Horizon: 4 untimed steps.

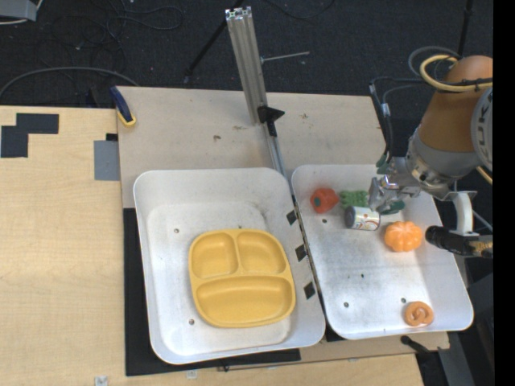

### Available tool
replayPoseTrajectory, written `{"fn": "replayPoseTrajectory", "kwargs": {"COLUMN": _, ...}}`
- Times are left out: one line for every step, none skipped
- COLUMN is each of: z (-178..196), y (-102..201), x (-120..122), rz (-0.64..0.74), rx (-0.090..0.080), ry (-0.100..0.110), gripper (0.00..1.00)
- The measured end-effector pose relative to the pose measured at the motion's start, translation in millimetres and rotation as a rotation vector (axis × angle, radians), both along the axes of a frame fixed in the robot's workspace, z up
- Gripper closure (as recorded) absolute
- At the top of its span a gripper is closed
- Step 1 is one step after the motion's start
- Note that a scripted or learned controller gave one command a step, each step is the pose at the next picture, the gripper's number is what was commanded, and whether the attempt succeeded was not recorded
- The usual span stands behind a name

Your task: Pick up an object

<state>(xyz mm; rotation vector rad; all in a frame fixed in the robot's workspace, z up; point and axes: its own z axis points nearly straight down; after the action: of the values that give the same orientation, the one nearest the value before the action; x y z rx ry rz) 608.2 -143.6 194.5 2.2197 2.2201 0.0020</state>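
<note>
— Two white bins sit on the desk [201, 127]; where do we see things to pick?
— We see them in the right bin [378, 296]: a small can [364, 218] lying on its side, a red piece [324, 199] left of it, a green piece [352, 197] just above it, an orange fruit [402, 236] to its right.
— And the end effector [388, 190]?
— It hangs just above and right of the can; we cannot tell its grip. A yellow divided plate [241, 277] lies in the left bin [161, 215].
</note>
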Motion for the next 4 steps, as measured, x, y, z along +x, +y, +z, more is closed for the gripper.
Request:
{"fn": "replayPoseTrajectory", "kwargs": {"z": 60.1, "y": -8.2, "x": 5.2, "rz": 0.0, "rx": -0.001, "ry": -0.002, "gripper": 1.0}}
{"fn": "replayPoseTrajectory", "kwargs": {"z": 45.6, "y": 46.8, "x": -1.2, "rz": 0.004, "rx": 0.002, "ry": 0.007, "gripper": 1.0}}
{"fn": "replayPoseTrajectory", "kwargs": {"z": 49.6, "y": 106.3, "x": -2.3, "rz": 0.005, "rx": 0.003, "ry": 0.006, "gripper": 1.0}}
{"fn": "replayPoseTrajectory", "kwargs": {"z": 54.4, "y": 153.3, "x": -8.4, "rz": 0.005, "rx": 0.003, "ry": 0.007, "gripper": 1.0}}
